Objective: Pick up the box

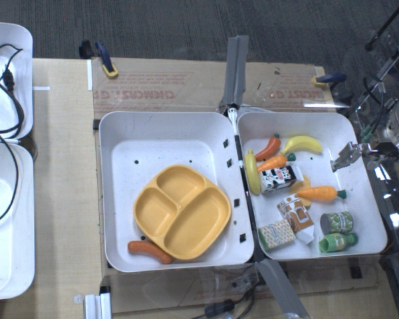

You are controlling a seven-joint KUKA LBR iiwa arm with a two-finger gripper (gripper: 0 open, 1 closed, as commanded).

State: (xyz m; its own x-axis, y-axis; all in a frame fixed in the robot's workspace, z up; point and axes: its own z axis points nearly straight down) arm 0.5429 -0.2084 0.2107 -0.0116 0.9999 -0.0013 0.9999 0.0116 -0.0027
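box (295, 214) low in right bin | claw (346, 156) up-right, apart | grip state unclear

Bright even light, soft shadows, sharp

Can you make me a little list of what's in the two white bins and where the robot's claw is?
left bin: yellow plastic divided plate; orange-red toy sausage at the plate's near-left edge
right bin: yellow toy banana, orange toy carrot, black-and-white cow-print carton, brown-and-white patterned box, green can
gripper: over the right bin's right side, nothing seen between its fingers
box: lying in the bin
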